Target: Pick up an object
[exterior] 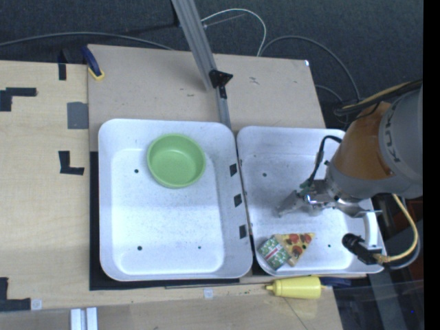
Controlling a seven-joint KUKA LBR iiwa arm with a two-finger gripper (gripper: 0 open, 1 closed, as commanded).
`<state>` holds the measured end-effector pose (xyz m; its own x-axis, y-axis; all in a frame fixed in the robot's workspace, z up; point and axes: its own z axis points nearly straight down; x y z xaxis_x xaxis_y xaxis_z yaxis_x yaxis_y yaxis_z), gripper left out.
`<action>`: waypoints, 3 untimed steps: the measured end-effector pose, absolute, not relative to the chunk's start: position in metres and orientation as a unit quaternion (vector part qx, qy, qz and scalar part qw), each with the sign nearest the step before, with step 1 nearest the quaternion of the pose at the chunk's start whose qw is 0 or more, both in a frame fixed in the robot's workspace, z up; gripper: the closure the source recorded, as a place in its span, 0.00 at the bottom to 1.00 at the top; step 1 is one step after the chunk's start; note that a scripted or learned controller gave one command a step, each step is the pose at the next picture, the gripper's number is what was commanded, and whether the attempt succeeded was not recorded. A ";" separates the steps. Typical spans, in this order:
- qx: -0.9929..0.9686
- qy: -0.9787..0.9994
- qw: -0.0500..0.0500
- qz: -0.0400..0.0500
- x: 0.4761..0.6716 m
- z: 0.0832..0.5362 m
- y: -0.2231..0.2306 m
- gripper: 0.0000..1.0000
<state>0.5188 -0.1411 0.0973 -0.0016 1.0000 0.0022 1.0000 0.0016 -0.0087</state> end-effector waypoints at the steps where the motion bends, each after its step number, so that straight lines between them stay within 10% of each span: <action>1: -0.706 -0.708 0.002 0.001 0.520 0.110 -0.141 1.00; 3: -0.707 -0.707 -0.002 -0.001 0.518 0.205 -0.150 1.00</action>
